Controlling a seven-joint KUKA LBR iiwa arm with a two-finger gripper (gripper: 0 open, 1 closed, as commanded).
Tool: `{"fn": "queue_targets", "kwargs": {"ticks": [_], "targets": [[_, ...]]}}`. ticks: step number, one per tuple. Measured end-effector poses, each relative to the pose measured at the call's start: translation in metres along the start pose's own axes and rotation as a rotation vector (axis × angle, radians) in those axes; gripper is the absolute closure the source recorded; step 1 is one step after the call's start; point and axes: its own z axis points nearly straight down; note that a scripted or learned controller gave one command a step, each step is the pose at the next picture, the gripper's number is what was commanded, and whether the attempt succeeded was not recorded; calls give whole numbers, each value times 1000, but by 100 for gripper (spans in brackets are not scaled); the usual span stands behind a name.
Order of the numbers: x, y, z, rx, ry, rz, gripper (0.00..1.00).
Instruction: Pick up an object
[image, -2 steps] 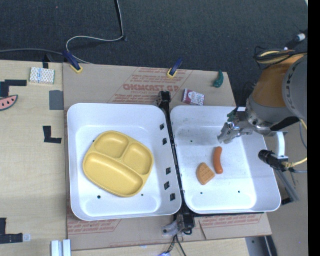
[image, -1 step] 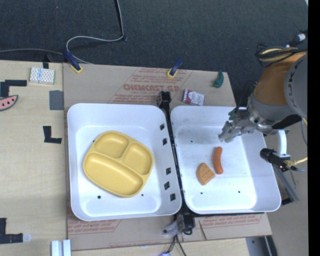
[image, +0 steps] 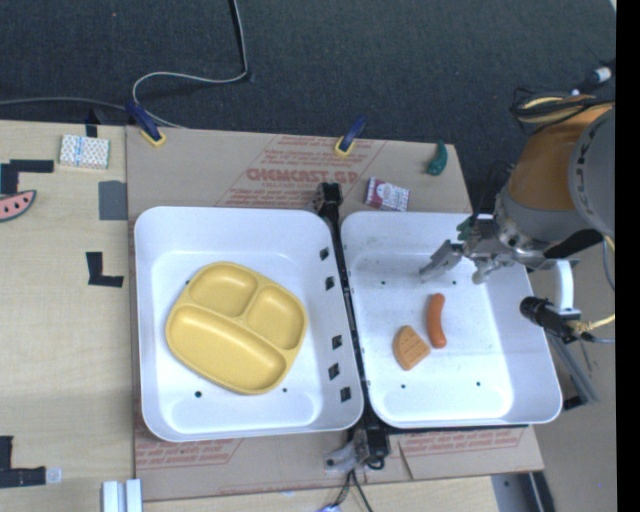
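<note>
My hand (image: 462, 262), fingers apart and holding nothing, hovers above the sausage (image: 436, 319); I'd drop straight down, straddling its narrow width.

Both bins (image: 160, 400) look like smooth white plastic with a slight sheen. The yellow tray (image: 236, 326) is matt plastic. The sausage (image: 436, 320) is glossy; the bread piece (image: 410, 348) looks rougher and dull. The cardboard (image: 290, 170) under the bins is matt brown with red print. The gripper (image: 462, 262) is dull grey metal.
</note>
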Motion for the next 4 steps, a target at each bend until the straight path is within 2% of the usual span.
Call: {"fn": "queue_targets", "kwargs": {"ticks": [1,2,3,4], "targets": [[-21,-53,77,-5,-5,7,0],[-21,-52,67,-10,-8,7,100],[50,-51,-49,-6,-5,4,100],[85,-109,-87,-3,-4,5,100]]}}
